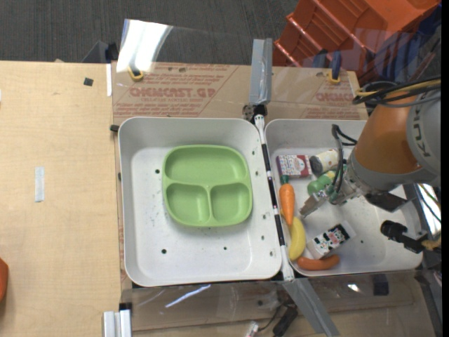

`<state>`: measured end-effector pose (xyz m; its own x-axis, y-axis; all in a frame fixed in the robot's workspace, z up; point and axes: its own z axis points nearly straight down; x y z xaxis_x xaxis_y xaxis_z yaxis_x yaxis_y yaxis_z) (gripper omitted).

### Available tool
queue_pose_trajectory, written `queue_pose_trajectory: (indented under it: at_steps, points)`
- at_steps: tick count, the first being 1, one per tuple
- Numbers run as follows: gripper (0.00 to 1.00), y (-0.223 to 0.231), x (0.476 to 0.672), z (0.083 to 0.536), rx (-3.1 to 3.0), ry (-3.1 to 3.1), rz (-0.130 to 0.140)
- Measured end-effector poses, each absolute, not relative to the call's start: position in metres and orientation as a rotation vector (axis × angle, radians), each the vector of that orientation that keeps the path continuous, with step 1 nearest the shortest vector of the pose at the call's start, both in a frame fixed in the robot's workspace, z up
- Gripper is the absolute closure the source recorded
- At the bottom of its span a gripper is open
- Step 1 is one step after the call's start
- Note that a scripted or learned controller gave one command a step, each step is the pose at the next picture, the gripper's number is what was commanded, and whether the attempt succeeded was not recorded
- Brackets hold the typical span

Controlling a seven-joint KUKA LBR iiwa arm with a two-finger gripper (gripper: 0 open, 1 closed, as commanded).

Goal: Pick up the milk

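Camera view looks down on the worktop [56,188] with its two white bins. The left bin [140,244] carries a green divided plate [208,185]. The right bin [365,255] carries the small goods: a purple-and-white box [292,165] near its upper left, a pale bottle [323,161] beside that, a green item [320,185] below the bottle, a carrot [287,201] and a banana [298,238] along the left wall, a reddish sausage [319,262] at the lower wall, and the milk [330,239], a small black-and-white carton lying flat, just right of the banana and above the sausage.

The arm [393,153] reaches in from the right, and the hand [314,203] hangs low over the middle of the right bin, between the green item and the milk, up and left of the carton. Nothing is seen between its fingers; whether it is released or clenched I cannot tell.

By my judgement the step in hand is the approach: the milk is not yet grasped. The next move calls for a short shift toward the lower right, then a descent straddling the carton.

Room is tight to the carton's left and below, where banana and sausage crowd it; bare bin floor lies open to its right.
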<state>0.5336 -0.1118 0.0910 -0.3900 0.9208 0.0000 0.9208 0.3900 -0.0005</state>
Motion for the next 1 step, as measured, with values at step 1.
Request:
queue_pose_trajectory:
  at_steps: [1]
  points:
    - [0.00, -0.1035, 0.6408, 0.0862, -1.849, -2.518, 0.022]
